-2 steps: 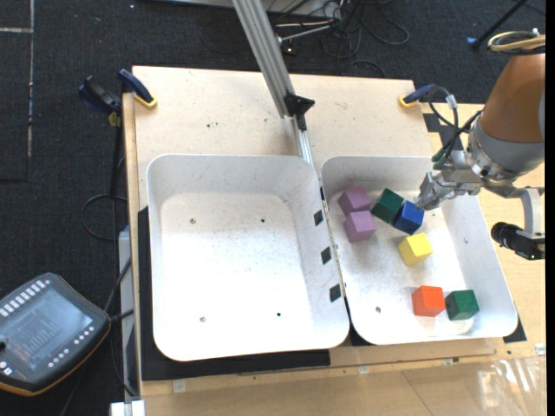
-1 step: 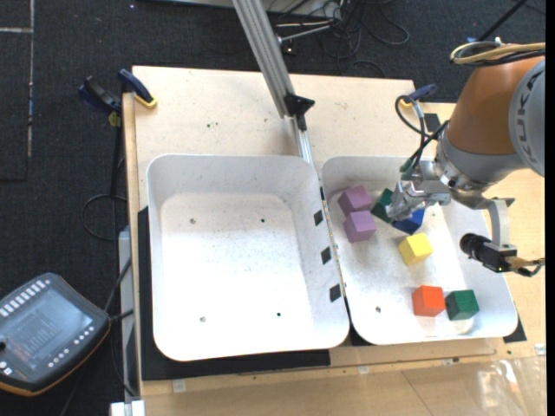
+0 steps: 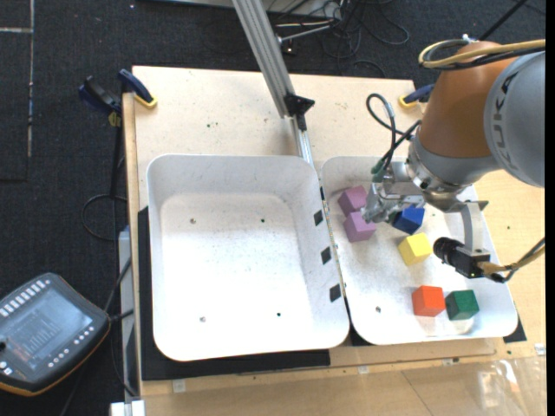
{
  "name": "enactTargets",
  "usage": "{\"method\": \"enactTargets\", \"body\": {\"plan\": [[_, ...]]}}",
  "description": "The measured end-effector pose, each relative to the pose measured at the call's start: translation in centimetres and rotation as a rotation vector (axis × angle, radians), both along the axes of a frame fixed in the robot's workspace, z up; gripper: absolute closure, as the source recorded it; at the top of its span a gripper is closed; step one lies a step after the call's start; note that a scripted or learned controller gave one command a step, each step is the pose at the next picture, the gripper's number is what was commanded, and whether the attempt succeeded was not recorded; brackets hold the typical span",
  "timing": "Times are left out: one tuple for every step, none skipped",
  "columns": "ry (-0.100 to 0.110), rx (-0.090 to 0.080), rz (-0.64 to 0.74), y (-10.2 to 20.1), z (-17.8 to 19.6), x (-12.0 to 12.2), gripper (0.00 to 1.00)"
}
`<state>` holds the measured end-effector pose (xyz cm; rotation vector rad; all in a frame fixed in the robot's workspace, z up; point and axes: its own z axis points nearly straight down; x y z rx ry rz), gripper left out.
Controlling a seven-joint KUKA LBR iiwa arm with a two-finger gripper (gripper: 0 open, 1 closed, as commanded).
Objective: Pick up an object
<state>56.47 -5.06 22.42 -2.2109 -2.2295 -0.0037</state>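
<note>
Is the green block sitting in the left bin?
No, the green block sits in the right bin, beside the orange block.

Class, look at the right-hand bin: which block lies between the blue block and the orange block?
The yellow block. In the camera view it sits on the bin floor below the blue block and above the orange block, roughly in line with both.

Grey arm (image 3: 520, 120), broad orange band, black cable looping near wrist, metallic tool (image 3: 379, 208)
</note>
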Motion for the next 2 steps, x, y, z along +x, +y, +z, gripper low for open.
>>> {"method": "enactTargets", "body": {"plan": [[0.003, 0.0, 0.0, 5.1, -0.6, -1.6, 1.0], [0.002, 0.0, -0.001, 10.8, -0.9, -2.7, 1.0]]}}
